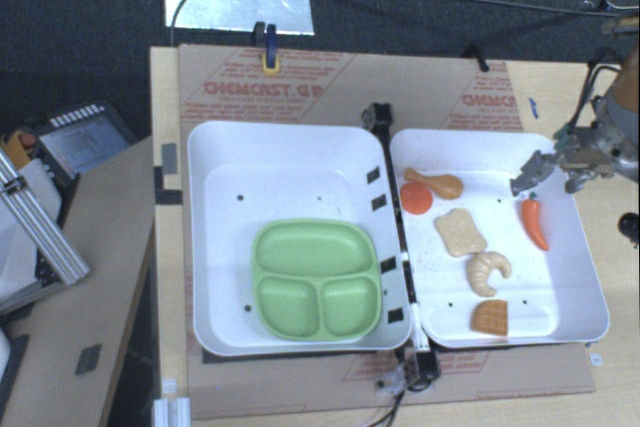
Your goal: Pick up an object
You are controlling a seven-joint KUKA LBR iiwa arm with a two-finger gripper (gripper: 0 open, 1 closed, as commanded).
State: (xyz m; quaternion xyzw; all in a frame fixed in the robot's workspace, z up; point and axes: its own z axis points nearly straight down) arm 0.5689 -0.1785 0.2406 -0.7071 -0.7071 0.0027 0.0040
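A: Orange carrot, green top, lies by the right wall of the right bin, mid-right of frame. Nearest candidate for the pick.

B: Gripper?

A: At the right edge, just above the carrot's leafy end, not touching it. Fingers look spread; nothing between them.

B: Other items?

A: Drumstick and red tomato touching, upper left of that bin. Bread slice, croissant, brown wedge running down the middle. Green divided tray in the left bin.

B: Risks?

A: My guess: carrot hugs the wall, so one finger may strike the rim or land on top of it. It's narrow and tapered; an off-centre close could squirt it sideways.
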